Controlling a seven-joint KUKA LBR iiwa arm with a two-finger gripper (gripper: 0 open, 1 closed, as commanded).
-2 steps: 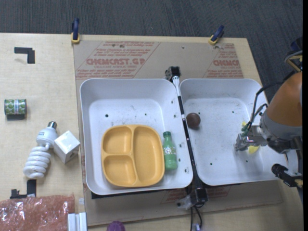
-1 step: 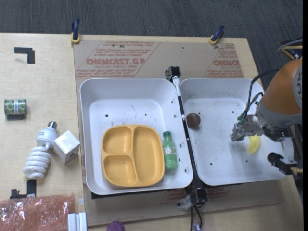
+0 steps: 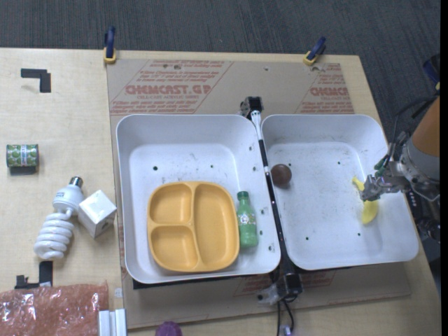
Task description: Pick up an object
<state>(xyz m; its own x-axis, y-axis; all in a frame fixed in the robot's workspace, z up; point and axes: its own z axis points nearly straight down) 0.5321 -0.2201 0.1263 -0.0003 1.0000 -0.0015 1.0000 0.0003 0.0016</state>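
My gripper [image 3: 373,187] is low over the right side of the right bin [image 3: 329,254], at the end of the grey arm coming in from the right. A yellow banana-shaped object [image 3: 369,213] lies right under it, its body poking out below the gripper and a yellow tip to the gripper's left. The gripper hides the object's middle. A small brown ball [image 3: 281,174] rests at the left side of the same bin, well away from the gripper.
The left bin [image 3: 129,187] holds a yellow divided plate [image 3: 192,226] and a green bottle [image 3: 246,220] lying beside it. On the bench to the left are a spiral light bulb [image 3: 57,226], a white cube [image 3: 96,213] and a small green can [image 3: 22,157].
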